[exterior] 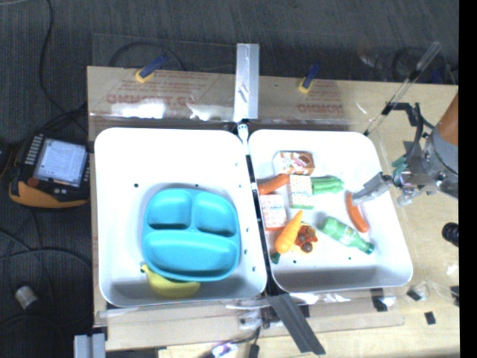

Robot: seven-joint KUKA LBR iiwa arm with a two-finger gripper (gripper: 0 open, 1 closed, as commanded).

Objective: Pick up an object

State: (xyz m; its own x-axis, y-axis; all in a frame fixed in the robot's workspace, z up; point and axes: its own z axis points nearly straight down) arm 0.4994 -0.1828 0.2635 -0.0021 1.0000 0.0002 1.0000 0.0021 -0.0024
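White bins are being viewed from above. The gripper (370,191) is being positioned over the right bin (387,271) at its three o'clock edge; its opening cannot be told. A sausage (357,212) is being seen just at six o'clock of it, a green bottle (345,234) beyond.

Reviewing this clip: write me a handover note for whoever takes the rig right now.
Hand: at the right bin's right side, just above the sausage; whether it is open or shut cannot be told, and nothing shows as held.
Right bin: sausage, green bottle, carrot, small cartons clustered toward the middle.
Left bin: blue tray, with a banana partly under it.
Done: nothing lifted yet.
Left: grasp one object and raise it; the sausage looks nearest.
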